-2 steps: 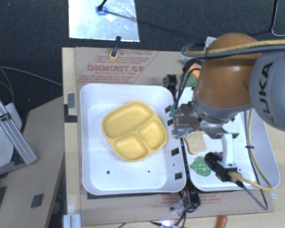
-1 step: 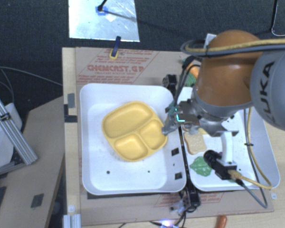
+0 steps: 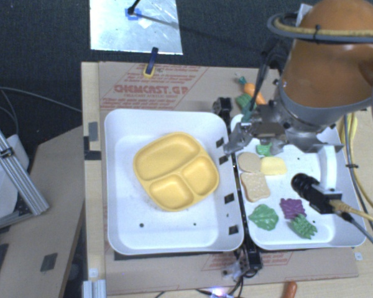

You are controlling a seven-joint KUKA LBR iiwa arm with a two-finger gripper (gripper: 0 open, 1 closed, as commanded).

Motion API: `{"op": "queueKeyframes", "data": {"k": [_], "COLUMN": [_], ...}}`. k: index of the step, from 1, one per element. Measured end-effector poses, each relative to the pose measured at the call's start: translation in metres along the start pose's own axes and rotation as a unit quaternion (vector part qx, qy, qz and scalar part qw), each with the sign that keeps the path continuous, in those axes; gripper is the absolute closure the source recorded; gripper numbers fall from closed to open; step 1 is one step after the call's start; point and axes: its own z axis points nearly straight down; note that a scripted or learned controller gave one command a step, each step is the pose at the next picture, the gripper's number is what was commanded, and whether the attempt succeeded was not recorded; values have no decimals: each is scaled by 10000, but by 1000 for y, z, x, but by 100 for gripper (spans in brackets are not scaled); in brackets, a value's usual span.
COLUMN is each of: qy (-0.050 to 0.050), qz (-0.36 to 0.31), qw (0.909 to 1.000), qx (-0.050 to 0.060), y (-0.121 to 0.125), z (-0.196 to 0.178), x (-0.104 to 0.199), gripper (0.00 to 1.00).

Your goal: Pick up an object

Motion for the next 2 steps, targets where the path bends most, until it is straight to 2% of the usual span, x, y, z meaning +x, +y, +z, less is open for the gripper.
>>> {"op": "queueKeyframes", "data": {"k": [1,2], "qy": [-1,-5], "qz": [-18,-6], "qw": [10000,10000], "qx": [27,40], "y": [0,-1], "z": [-7,-17], "x": [1,-3], "gripper": [100,100]}}
